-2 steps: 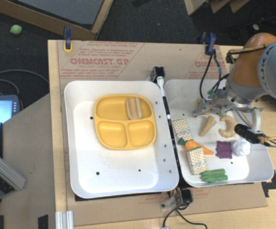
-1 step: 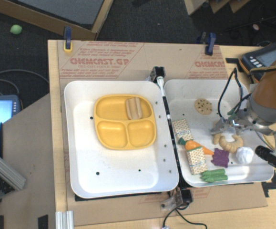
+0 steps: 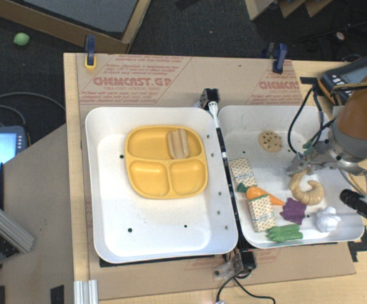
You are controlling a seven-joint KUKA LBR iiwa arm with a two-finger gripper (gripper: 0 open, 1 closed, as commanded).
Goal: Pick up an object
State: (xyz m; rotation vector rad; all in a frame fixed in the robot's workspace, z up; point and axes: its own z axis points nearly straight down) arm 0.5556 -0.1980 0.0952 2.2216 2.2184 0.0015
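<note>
On the left of the surface [image 3: 139,81], the left shallow white bin [image 3: 107,189] holds a yellow plastic plate with three compartments [image 3: 166,162]. A tan ridged wafer-like piece [image 3: 178,144] lies in the plate's upper compartment, toward its right end.

Across the dividing rims, the right shallow white bin [image 3: 246,122] carries a cluster of small things. A patterned cracker-like rectangle [image 3: 240,170] lies near the bin's left wall, with an orange toy carrot [image 3: 263,196] just below it and a second patterned block [image 3: 262,215] touching the carrot's underside. A green pea-pod toy [image 3: 284,233] rests by the lower rim. A round speckled cookie [image 3: 271,140] sits apart near the top. A purple crumpled piece [image 3: 293,210] lies beside a beige croissant-shaped toy [image 3: 307,190], and a white lumpy object [image 3: 326,220] sits in the lower right corner.

The grey arm's hand [image 3: 308,163] hangs just above the croissant, cables crowding it; whether it is spread or pressed together cannot be told.
</note>
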